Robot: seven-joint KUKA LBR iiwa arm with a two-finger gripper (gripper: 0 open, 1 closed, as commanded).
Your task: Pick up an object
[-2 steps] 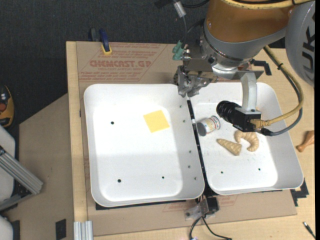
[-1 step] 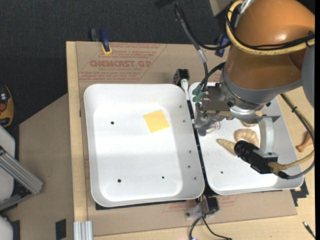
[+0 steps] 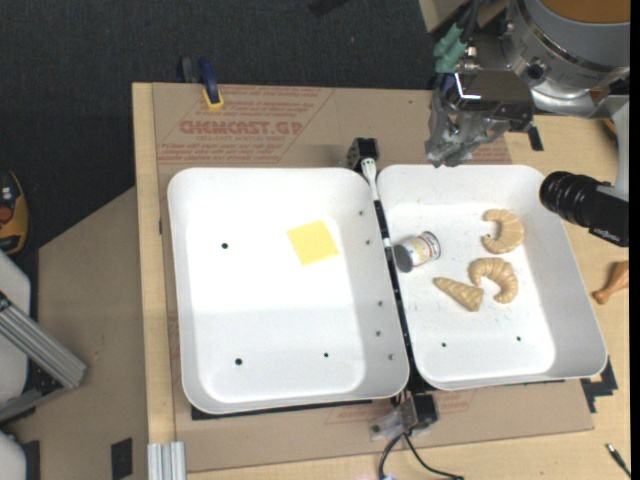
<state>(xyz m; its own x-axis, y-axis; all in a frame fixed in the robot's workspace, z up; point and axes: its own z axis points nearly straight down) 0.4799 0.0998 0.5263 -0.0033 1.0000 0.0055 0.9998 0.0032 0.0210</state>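
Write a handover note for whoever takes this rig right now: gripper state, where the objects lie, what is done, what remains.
Gripper: above the far rim of the right bin, holding nothing; whether the fingers are open is unclear.
Right bin: two croissants, a cone-shaped pastry, and a small can on its side near the divider.
Left bin: a yellow square.
Done: nothing lifted.
Left: descend, grasp one object, lift it.

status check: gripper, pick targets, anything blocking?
Gripper above right bin's far rim, holding nothing. Two croissants, cone pastry, small can lying free in it. Yellow square in left bin. Nothing blocking.
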